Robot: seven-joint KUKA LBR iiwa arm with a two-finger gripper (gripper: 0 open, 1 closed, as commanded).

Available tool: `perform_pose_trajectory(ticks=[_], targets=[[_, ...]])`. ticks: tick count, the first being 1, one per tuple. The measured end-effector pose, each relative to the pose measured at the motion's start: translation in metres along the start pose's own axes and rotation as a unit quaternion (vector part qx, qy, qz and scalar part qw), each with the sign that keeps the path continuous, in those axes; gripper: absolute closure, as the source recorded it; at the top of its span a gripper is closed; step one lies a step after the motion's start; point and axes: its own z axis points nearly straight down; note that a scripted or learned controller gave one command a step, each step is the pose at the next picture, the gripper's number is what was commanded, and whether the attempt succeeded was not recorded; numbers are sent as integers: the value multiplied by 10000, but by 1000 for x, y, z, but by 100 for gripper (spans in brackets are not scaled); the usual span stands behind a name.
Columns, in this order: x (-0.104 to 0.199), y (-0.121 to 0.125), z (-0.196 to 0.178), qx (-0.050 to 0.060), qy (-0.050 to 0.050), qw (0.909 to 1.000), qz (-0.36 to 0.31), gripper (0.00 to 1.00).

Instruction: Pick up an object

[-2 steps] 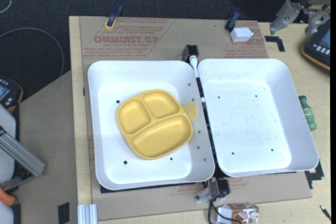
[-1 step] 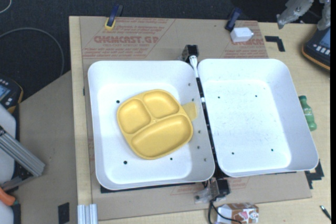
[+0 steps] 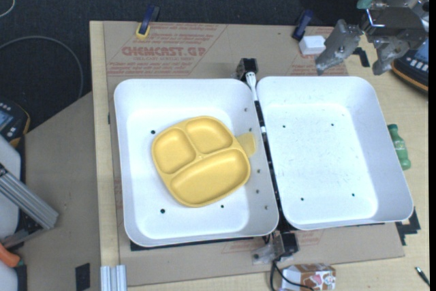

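Observation:
A yellow divided plate [image 3: 199, 160] with three compartments lies flat in the middle of the left white bin [image 3: 126, 146]. A small yellow tab sticks out at its right side, near the bin's right wall. My gripper [image 3: 360, 54] hangs at the top right, above the bench just beyond the far edge of the right white bin [image 3: 327, 146]. Its two grey fingers [image 3: 337, 48] stand apart, so it is open with nothing between them. It is far from the plate.
A small white block [image 3: 312, 45] and a blue clamp [image 3: 302, 24] sit on the cardboard just left of the gripper. Another clamp [image 3: 146, 20] is at the far left. A green item [image 3: 398, 146] lies by the right bin's outer edge.

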Motion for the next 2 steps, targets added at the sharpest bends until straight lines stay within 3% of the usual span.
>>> perform_pose_trajectory(ticks=[1,2], targets=[[201,-5,3,-10,9,10000,-38,0],[156,-3,1,2,-18,10000,70,0]])
